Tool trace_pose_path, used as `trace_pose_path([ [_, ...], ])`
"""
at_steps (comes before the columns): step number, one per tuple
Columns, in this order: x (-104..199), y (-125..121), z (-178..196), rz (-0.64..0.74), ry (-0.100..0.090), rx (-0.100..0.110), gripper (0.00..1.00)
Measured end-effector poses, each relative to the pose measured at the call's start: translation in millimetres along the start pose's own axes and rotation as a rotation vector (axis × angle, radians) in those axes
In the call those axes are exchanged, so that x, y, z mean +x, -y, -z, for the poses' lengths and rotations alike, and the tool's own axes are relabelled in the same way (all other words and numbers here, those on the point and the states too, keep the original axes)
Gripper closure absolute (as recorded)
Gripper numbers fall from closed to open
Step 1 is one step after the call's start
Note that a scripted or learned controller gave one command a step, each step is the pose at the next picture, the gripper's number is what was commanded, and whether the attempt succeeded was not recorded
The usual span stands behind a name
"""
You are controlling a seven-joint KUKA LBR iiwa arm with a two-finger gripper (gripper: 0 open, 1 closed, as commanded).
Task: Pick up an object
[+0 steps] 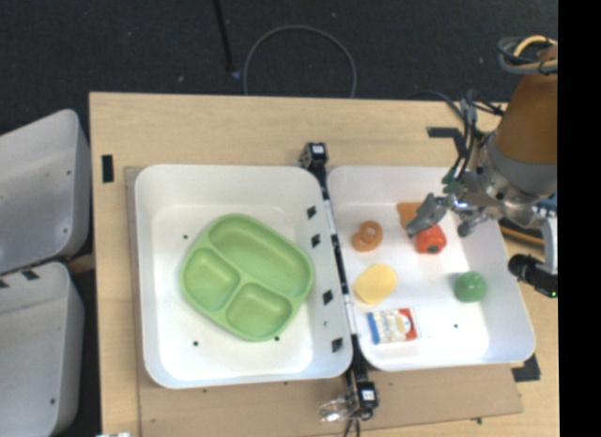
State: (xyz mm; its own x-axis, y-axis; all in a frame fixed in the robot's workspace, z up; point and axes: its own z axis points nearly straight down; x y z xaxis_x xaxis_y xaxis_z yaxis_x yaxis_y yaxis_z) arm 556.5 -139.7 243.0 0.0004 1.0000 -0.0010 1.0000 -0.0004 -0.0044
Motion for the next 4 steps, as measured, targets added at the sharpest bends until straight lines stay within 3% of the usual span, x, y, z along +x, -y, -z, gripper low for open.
trace_pose_path([
  [2, -1.4, -5.4, -103.7, -0.002, 0.000, 0.000, 0.00],
  [3, -2.1, -6.8, -90.3, -0.006, -0.001, -0.006, 1.00],
  [4, -7.5, -0.4, -30.8, -0.007, 0.001, -0.011, 1.00],
])
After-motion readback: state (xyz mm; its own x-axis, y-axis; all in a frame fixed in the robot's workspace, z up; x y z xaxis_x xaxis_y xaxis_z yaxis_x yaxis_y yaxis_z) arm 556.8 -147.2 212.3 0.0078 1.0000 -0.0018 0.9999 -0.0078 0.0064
